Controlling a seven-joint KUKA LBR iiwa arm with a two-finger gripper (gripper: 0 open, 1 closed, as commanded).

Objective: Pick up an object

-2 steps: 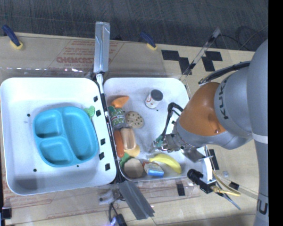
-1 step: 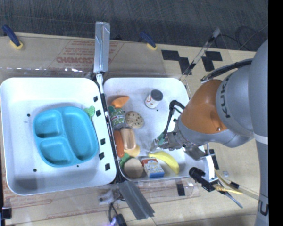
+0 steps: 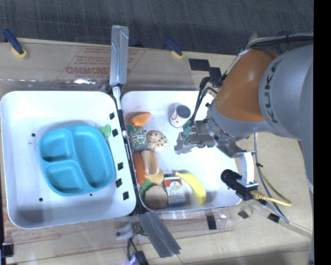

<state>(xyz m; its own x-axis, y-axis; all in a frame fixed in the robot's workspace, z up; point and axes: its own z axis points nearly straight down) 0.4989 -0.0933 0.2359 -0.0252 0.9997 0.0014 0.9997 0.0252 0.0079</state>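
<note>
My gripper [image 3: 183,144] hangs over the middle of the right bin [image 3: 220,173], just right of a cookie [image 3: 156,140]. Nothing shows between its fingers. Along the bin's left side lie an orange carrot [image 3: 139,117], a green-labelled bottle [image 3: 136,138], a hot dog in a bun [image 3: 147,164] and a brown round item [image 3: 155,197]. A yellow banana [image 3: 193,186] and a small red-and-white carton [image 3: 176,191] lie near the front wall. A small white cup [image 3: 180,114] sits at the back, just above the gripper.
The left bin [image 3: 22,115] holds a blue divided tray [image 3: 76,159] and a small green item [image 3: 105,130] at its right wall. The arm's orange band [image 3: 244,93] and grey body overhang the right bin's right half.
</note>
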